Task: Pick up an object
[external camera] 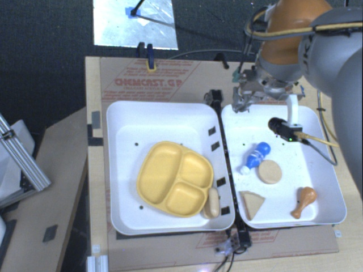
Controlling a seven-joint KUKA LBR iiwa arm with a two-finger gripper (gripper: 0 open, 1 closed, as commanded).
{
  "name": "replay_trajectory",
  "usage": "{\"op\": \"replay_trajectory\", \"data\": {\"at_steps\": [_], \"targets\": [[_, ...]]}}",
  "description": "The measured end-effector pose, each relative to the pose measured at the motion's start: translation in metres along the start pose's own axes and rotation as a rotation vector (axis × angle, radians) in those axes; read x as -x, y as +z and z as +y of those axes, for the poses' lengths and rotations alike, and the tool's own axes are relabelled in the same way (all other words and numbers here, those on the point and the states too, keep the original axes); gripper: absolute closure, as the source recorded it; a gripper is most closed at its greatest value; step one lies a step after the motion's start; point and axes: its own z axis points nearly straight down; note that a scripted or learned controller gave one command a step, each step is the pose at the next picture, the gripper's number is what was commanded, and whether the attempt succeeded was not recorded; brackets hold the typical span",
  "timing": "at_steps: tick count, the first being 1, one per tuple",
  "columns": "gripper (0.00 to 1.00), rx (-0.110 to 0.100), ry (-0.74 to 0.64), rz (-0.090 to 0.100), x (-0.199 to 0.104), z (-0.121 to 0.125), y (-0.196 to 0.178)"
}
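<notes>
Blue bottle (pixel 256 156) lies loose in my right bin (pixel 334 208); tool (pixel 243 101) hovers apart over the rim, grip state indeterminable.

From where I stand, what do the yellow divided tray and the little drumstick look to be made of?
The yellow divided tray looks like moulded plastic: uniform colour, rounded compartment edges, a soft sheen. The small brown drumstick in the right white bin seems to be a plastic toy food, smooth and evenly tinted, though it is too small to be sure.

Arm (pixel 323 44) cut off at right edge; gripper (pixel 243 102) too small, finger state unreadable; bread roll (pixel 212 203) partly tucked under yellow tray (pixel 173 177).
</notes>
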Motion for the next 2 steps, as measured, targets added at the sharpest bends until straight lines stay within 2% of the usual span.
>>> {"op": "replay_trajectory", "data": {"at_steps": [2], "targets": [[1.00, -0.001, 0.001, 0.000, -0.102, -0.022, 0.009]]}}
